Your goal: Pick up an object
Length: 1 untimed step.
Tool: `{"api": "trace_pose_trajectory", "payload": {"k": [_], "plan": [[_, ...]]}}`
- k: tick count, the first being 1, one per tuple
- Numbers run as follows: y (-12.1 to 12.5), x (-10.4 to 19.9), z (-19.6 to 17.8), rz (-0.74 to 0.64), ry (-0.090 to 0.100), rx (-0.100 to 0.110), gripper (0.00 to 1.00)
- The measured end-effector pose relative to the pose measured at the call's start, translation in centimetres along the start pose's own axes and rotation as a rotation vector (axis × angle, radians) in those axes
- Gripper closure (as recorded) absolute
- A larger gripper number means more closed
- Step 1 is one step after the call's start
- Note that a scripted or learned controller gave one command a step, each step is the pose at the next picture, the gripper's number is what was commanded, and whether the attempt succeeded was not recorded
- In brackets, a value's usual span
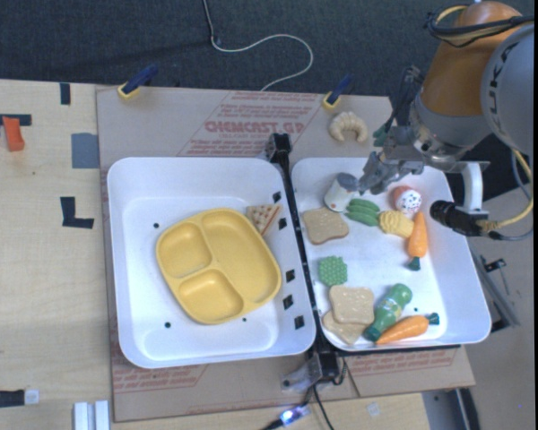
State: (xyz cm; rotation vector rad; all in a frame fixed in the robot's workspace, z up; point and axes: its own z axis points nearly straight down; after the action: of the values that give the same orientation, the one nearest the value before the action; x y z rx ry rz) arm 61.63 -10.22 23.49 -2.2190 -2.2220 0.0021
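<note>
My gripper hangs over the far part of the right bin, reaching in from the right. Just below it lie a green pickle-shaped toy and a small white and grey piece. A red and white ball, a yellow corn piece and an orange carrot sit to its right. Nothing shows in the gripper's hold.
The right bin also holds a bread slice, a green waffle piece, toast, a green bottle and a second carrot. The left bin bears a yellow divided plate and a cracker. A croissant lies behind the bins.
</note>
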Motion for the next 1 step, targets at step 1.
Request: {"api": "trace_pose_trajectory", "payload": {"k": [1], "plan": [[-4.29, 2.56, 1.93, 0.0, 0.001, 0.004, 1.0]]}}
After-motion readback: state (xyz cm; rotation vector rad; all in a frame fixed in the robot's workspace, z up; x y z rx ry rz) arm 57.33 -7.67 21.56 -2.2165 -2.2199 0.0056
